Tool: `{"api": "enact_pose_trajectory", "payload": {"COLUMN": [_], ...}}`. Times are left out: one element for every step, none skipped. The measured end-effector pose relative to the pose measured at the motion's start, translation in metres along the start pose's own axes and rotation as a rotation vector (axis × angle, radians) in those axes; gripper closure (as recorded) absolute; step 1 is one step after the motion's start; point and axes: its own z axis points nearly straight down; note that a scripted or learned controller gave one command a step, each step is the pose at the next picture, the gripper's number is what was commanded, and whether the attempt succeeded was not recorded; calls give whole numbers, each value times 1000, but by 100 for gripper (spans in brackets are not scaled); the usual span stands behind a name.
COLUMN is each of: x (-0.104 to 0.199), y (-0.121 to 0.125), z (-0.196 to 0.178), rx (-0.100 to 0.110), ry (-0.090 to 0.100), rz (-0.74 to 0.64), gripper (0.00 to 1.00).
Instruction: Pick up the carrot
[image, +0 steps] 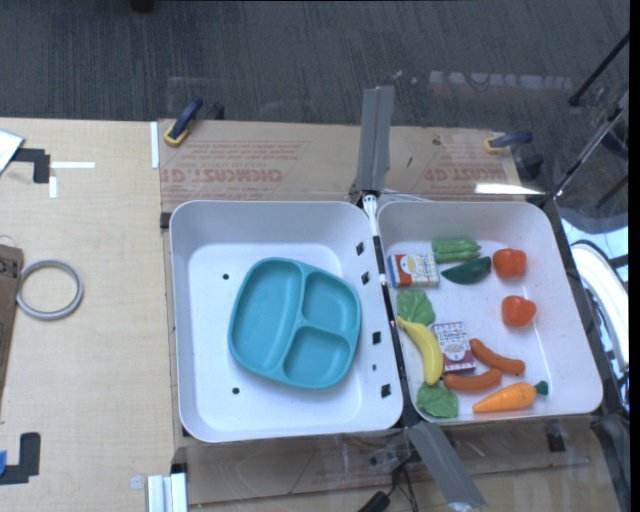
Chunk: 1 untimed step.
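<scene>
Toward the near right corner of the right bin, lying flat: carrot, orange, tapered, green stub at its right end, tip pointing left, just beside two sausages. Partly covered by a banana: a green leaf. Cannot tell the end effector's state.

Carrot in right bin, near sausages

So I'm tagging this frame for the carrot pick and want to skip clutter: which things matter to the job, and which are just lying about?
Belongs to the job:
carrot, near the front right corner of the right bin

Just lying about:
banana
two sausages
two tomatoes
green pepper
blue plate in the left bin
tape roll on the bench
</scene>
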Motion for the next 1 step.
{"api": "enact_pose_trajectory", "payload": {"x": [0], "y": [0], "z": [0], "rx": [0], "ry": [0], "rz": [0], "gripper": [0]}}
